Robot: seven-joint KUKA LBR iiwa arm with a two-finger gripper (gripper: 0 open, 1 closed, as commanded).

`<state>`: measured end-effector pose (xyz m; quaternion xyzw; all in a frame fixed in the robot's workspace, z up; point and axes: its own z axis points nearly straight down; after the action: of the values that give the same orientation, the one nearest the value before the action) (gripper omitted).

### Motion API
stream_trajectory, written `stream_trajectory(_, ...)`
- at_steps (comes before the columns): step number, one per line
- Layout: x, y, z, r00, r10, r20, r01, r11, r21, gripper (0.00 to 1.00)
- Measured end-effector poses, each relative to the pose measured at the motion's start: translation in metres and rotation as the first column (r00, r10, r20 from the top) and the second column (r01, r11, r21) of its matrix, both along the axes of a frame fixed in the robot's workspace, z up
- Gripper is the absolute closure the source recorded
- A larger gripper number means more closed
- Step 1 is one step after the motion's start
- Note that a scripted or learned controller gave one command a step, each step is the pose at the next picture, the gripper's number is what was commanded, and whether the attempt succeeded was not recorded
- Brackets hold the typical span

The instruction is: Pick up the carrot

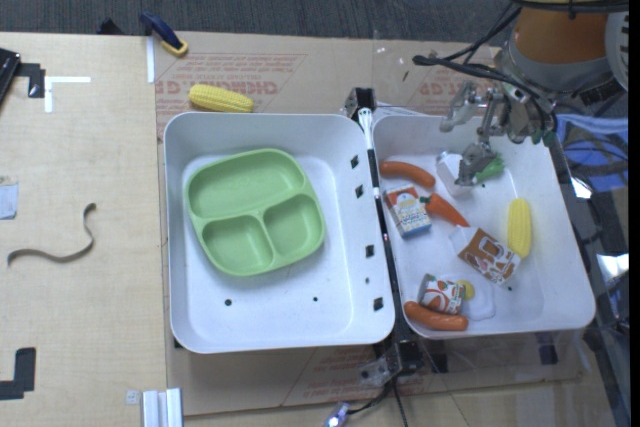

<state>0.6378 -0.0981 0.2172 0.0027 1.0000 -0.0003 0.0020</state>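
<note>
Front of right bin: red hot dog sausage [436,317] beside a small orange-and-white packet [441,294].
Carrot: small orange carrot [446,210] with green top, mid right white bin [566,245], touching a red-and-blue carton [408,212].
Gripper: metal two-finger gripper [478,159] hangs above the bin's back, over something green; whether spread or pressed together, cannot tell.
Left bin: green three-compartment plate [256,210].
Other: yellow corn cob [519,226] right of carrot.

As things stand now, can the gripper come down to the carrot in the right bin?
Probably yes. The carrot lies uncovered, its top free, just below and left of the gripper. The small carton beside it leaves little room on that side.
</note>
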Motion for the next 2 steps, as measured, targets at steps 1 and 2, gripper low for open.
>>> stream_trajectory(1, -0.032, 0.002, -0.116, 0.977, -0.214, -0.002, 0.214, 0.977, 0.0, 0.0)
stream_trajectory(2, -0.086, 0.005, -0.125, 0.955, -0.296, -0.002, 0.296, 0.955, 0.001, 0.0)
